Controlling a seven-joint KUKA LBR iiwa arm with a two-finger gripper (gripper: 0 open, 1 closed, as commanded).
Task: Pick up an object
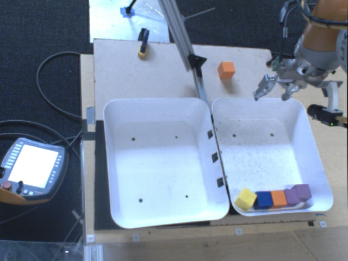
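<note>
In the camera view the gripper [274, 89] hangs above the far rim of the right bin [312, 140], its two fingers spread apart with nothing between them, so the pincer is open and holds no object. It sits high, which suits an approach: from there it can come down on whatever it is sent to.

The likely things to pick lie in the near corner of that bin, lined up against the near wall: a yellow cube [245, 199] turned a little askew, then a blue cube [264, 200], an orange cube [279, 198] and a purple cube [298, 193], each touching the next. Packed like this and pressed to the wall, they leave the fingers little room on either side; the yellow one, at the free end of the row, looks the easiest to reach.

Another orange block [227, 70] stands alone on the bench [119, 69] beyond the bins, near the gripper but outside both. The left bin [125, 118] has only its bare white floor. A teach pendant [31, 168] rests on the dark floor to the left, cable looping away
</note>
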